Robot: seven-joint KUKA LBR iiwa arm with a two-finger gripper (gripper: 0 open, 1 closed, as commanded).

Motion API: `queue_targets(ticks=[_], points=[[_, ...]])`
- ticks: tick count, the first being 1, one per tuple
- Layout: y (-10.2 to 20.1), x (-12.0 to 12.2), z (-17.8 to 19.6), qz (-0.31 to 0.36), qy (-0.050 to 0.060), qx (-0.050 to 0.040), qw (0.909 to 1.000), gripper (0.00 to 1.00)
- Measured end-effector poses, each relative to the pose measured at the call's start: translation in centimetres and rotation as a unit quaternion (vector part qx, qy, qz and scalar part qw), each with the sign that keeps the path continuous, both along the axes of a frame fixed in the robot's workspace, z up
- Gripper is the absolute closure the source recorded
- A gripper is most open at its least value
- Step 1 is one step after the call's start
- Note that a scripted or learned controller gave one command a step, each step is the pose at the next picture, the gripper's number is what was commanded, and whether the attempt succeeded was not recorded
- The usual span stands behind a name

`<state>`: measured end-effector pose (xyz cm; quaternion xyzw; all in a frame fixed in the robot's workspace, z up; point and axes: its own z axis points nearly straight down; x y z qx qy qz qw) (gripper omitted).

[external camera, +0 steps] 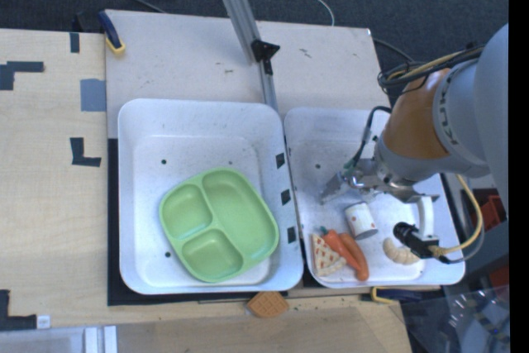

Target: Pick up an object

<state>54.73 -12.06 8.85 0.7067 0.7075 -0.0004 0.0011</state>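
While the gripper (357, 193) hangs low over the right bin (307, 136), finger state unreadable, a small white cylinder (360, 220) sits just beside it, carrot (350, 254) nearby.

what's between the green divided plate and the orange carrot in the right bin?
In the camera view, between the green three-compartment plastic plate and the orange toy carrot lie the two white bins' adjoining rims and a tan waffle-patterned toy wedge, touching the carrot.
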Motion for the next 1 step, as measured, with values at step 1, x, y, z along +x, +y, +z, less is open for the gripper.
queue_targets(ticks=[1], points=[[0.08, 0.01, 1.18, 0.0, 0.001, 0.0013, 1.0, 1.0]])
